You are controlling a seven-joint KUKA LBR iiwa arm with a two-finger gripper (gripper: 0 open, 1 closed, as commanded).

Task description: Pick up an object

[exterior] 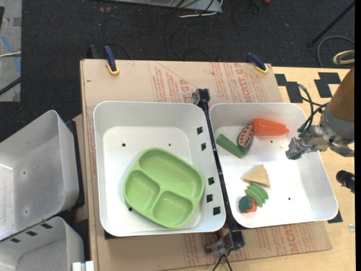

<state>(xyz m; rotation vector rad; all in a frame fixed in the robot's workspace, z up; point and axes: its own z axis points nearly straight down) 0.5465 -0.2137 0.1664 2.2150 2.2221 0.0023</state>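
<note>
Down at the front of the right bin (324, 208) sits a small toy strawberry (246, 205) with a green leafy toy piece (258, 193) touching it. Just behind them lies a tan toy sandwich wedge (258, 175). Farther back are a green toy stick (229, 145), a toy watermelon slice (245, 135) and an orange toy carrot (270, 127). The left bin (113, 117) holds a light green plate with three sections (163, 186).

Any of these toys could be the one to pick up. They all look small and light, and they seem hard and smooth, so they may slip. None looks easy to break. The carrot is close to the gripper (295, 150), and it is long and round. Grabbing it across its thick middle looks best, so it does not roll away. The sandwich wedge is also near, and its flat sides would be good to pinch.

The arm comes in from the right, over the right bin's edge. The gripper points left, above bare white floor, near the carrot's tip but apart from it. Nothing sits between its fingers. Whether they are spread or squeezed together is too small to tell.
</note>
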